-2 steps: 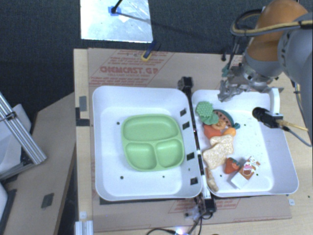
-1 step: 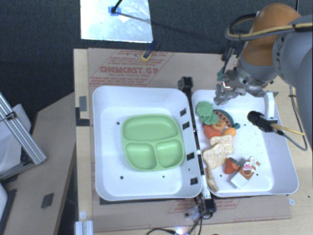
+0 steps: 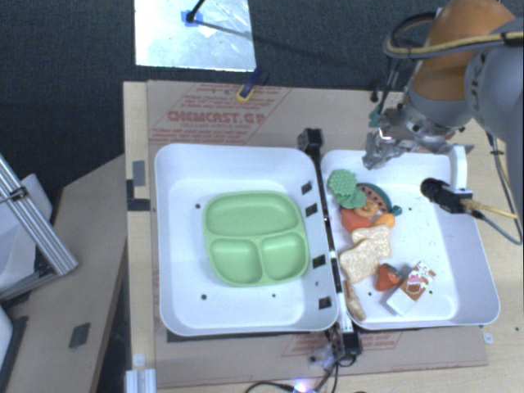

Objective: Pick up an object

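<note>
While the gripper (image 3: 378, 155) hangs over the far edge of the right bin (image 3: 458, 244), I cannot tell if its jaws are spread or pressed together. Nothing shows between them. Just below the jaws lie a green leafy toy (image 3: 344, 185), a melon slice (image 3: 375, 195) and a piece of toast (image 3: 367, 255). Far to their left a green plate (image 3: 252, 236) sits in the left bin (image 3: 176, 219).
</note>
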Controlling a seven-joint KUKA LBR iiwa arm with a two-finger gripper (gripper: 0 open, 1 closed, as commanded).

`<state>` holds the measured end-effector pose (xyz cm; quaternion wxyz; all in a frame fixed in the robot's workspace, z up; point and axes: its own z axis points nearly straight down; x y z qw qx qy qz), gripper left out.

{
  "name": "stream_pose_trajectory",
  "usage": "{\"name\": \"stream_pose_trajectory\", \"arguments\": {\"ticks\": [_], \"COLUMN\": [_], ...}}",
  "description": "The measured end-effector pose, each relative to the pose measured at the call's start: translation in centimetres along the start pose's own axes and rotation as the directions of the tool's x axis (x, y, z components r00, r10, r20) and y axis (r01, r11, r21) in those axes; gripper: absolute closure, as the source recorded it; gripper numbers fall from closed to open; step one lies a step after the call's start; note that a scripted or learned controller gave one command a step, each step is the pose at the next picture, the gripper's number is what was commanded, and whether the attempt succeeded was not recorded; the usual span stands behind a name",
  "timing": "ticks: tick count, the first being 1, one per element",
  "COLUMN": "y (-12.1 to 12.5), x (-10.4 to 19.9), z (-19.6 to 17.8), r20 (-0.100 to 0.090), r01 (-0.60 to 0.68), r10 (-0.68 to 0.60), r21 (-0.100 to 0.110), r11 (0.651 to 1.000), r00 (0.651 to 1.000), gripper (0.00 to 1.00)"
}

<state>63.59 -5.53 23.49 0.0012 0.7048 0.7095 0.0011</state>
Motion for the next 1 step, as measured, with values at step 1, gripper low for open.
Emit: {"name": "stream_pose_trajectory", "arguments": {"ticks": [1], "y": [-0.12], "x": [-0.66], "z": [1.9], "r20": [0.001], "r01": [-0.006], "r10": [0.006], "r21": [0.002], "r11": [1.0], "r00": [1.0], "gripper": [1.0]}}
